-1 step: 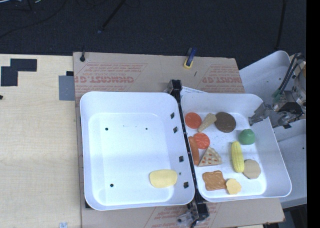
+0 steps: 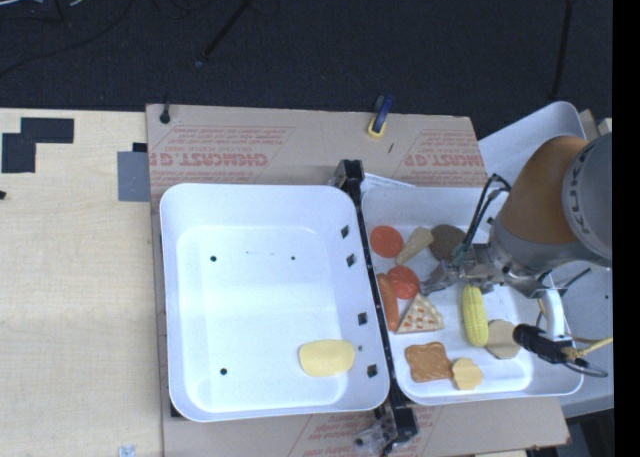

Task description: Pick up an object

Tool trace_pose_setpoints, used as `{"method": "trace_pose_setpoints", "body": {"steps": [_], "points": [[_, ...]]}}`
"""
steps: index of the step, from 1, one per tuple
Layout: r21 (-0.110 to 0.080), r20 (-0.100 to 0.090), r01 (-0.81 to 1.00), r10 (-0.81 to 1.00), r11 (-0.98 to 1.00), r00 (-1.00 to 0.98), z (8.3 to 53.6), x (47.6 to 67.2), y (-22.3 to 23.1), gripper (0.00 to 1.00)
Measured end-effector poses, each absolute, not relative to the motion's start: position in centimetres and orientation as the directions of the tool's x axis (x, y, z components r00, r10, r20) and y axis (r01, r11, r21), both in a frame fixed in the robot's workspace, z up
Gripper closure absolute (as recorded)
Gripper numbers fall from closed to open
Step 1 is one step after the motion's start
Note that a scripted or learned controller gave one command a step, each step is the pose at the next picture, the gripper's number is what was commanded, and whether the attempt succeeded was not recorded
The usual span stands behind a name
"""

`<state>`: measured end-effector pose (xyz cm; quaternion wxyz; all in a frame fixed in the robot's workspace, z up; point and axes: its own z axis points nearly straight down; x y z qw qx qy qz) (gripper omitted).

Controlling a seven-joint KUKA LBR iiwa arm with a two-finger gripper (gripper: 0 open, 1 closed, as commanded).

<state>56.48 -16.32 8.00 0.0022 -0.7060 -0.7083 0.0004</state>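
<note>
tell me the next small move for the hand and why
Probably a short descent onto the red round toy tomato slice. The hand sits low in the right white bin, its tips beside that slice, with nothing visibly held. The yellow corn cob and the triangular sandwich piece lie close by, so a small, careful drop seems wise.

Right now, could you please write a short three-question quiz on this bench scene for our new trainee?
1. True or false: the pale yellow piece lies in the left bin.
2. Which lies nearest the gripper? A) the toast slice B) the red round piece C) the pale yellow piece
3. Fill in: the corn cob lies in the ____ bin.

Key: 1 true; 2 B; 3 right.
</note>
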Motion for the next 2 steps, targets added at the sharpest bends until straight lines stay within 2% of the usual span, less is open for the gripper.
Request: {"method": "trace_pose_setpoints", "body": {"steps": [1,2], "points": [[0.004,-0.003,1.000,1.000,0.008,-0.008,8.8,62.7,-7.7,0.00],[-0.001,-0.005,1.000,1.000,-0.010,0.010,14.1,56.4,-18.4,0.00]]}}
